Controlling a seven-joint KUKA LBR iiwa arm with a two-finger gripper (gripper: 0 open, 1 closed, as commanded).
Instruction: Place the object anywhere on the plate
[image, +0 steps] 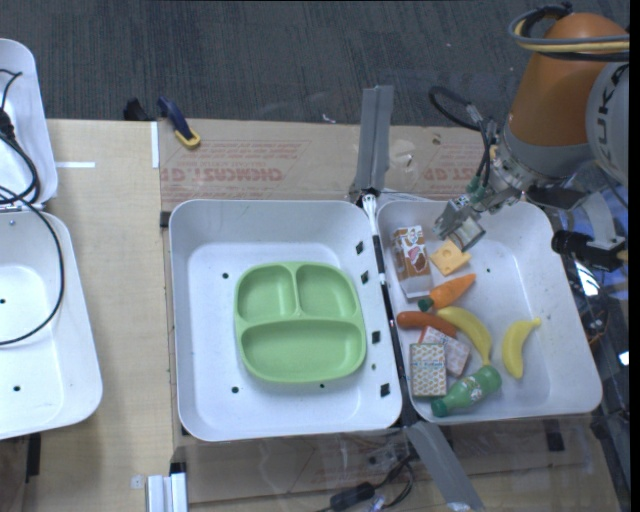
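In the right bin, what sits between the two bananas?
Nothing: in the camera view the strip of white bin floor between the left banana and the right banana is bare.

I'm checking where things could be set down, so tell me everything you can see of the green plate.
The green plate is a pale green divided tray with rounded corners that looks like matte plastic. Raised ridges split it into three compartments: two smaller ones on the far side and one wide one on the near side. It lies flat, slightly turned, near the middle of the left white bin, resting on the bin's floor and apart from its walls. Nothing lies in any compartment.
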